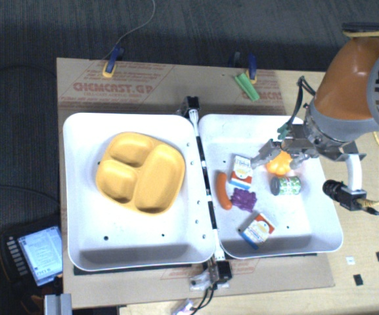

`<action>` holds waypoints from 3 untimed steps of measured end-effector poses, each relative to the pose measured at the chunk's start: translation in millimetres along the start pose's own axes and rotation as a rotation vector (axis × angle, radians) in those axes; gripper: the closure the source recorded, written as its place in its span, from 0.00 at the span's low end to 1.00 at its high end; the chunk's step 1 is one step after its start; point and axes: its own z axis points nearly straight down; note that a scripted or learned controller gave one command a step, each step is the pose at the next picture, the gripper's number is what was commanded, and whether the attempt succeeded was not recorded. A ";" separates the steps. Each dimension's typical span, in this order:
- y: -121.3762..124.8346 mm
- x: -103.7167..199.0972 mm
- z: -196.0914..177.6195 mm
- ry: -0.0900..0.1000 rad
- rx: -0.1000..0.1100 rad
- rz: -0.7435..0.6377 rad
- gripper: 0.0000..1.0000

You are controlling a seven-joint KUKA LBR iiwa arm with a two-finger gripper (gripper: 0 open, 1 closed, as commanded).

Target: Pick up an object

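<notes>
The gripper (282,155) hangs over the right bin (320,241), its metal fingers spread apart around a rounded orange fruit (278,166) near the bin's upper right; whether they actually touch it cannot be told. Just beside the fruit lies one small can (286,186) on its side. Further left sit one upright carton (242,171), one smooth orange sausage (223,190) and one knobbly purple grape bunch (244,199). A second carton (257,230) lies tilted near the front. The left bin (84,241) holds one glossy, lobed yellow bread loaf (140,172).
</notes>
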 end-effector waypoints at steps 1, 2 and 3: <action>42.0 17.1 145.3 -0.001 -0.010 0.000 0.00; 42.5 15.6 134.7 -0.003 -0.012 0.002 1.00; 17.4 97.7 48.9 0.001 -0.002 -0.002 1.00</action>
